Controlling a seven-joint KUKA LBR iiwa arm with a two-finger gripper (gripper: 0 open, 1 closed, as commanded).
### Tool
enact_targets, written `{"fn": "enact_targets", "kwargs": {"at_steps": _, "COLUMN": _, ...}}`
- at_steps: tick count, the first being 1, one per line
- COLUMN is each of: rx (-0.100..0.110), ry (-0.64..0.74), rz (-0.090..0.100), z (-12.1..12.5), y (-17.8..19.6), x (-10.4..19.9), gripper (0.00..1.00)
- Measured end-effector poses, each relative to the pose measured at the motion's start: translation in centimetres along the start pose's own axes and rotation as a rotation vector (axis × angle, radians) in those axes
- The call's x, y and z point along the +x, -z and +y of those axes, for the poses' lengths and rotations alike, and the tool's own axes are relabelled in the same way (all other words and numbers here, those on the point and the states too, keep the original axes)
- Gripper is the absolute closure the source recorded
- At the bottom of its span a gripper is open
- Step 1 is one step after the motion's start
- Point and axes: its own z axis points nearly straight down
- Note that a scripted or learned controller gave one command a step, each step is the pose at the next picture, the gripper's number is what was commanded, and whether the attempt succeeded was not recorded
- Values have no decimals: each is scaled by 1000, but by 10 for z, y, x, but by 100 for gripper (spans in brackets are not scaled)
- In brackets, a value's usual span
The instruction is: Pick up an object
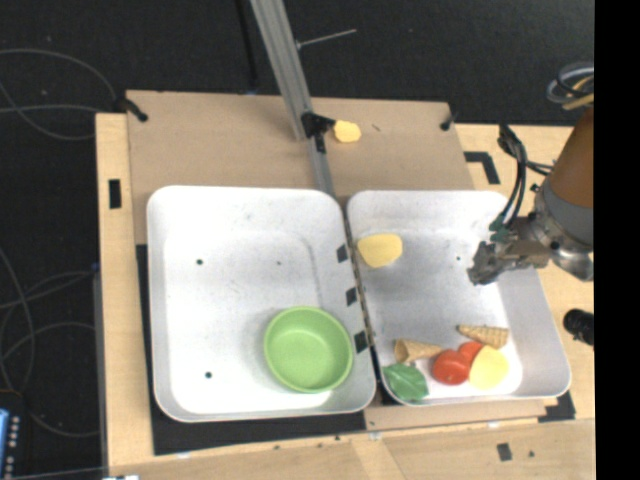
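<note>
Two-finger gripper (487, 265) at right white bin (440, 213) 3 o'clock edge, finger state cannot tell. Nearest pick: tan ridged cone (484, 335) at 5 o'clock. Centre above it, then drop straight.

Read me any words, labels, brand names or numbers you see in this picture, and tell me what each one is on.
No readable text: the two white bins, green bowl, toy food and end effector show no lettering.
Black marks on the bench: shapes, not letters.
</note>
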Motion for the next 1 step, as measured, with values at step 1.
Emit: {"fn": "enact_targets", "kwargs": {"at_steps": 1, "rx": 4, "ry": 3, "rz": 2, "z": 32, "y": 0, "x": 49, "gripper": 100}}
